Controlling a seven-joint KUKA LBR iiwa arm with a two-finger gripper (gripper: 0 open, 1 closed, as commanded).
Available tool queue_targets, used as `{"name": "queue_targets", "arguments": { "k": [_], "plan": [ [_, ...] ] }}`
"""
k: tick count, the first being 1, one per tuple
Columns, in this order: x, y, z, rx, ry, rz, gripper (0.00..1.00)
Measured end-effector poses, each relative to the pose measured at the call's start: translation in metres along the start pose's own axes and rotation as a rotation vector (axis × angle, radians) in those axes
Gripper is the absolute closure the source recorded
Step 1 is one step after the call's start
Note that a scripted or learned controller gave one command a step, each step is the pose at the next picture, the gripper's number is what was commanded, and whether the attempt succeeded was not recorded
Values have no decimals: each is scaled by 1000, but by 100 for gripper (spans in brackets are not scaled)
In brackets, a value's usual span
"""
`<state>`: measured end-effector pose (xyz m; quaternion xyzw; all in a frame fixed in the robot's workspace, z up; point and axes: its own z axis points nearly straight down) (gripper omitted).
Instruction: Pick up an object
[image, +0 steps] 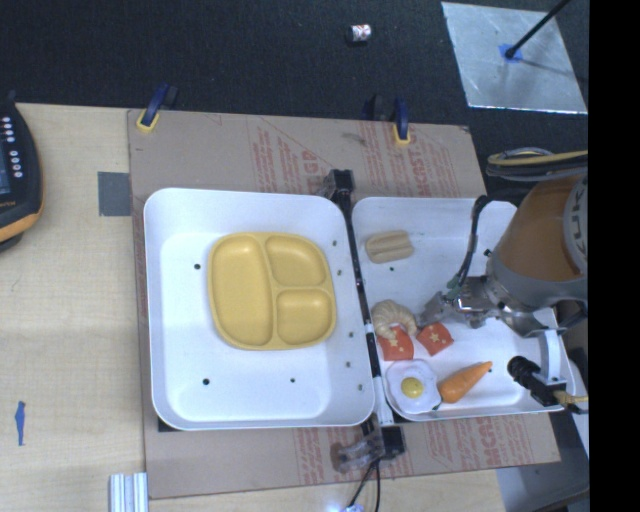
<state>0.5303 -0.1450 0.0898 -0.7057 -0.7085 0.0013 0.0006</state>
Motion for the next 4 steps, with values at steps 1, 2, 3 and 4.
{"name": "queue_targets", "arguments": {
  "k": [1,2,3,4],
  "plan": [
    [54,58,-3,-5,2,-8,0],
    [42,106,-3,-3,0,-4,0],
    [47,127,-3,-3,1,-2,0],
    [47,128,-15,-2,-1,-8,100]
  ]
}}
